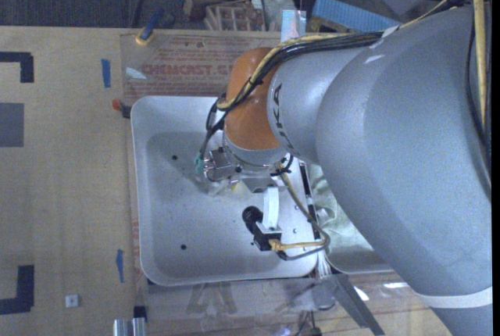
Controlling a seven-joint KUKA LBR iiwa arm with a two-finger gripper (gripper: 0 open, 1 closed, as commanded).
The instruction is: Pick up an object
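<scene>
Here the grey arm's two-finger gripper (209, 169) sits low in the shallow white left bin (156, 194); something small and greenish (200, 165) lies against it. I cannot tell whether it grips.

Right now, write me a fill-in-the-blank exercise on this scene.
1. The arm carries a band of ____ colour above its wrist.
2. The gripper is down inside the ____ of the two white bins.
3. The left bin is ____ in colour.
4. The arm reaches in from the view's ____ side.

Missing words: orange; left; white; right
</scene>
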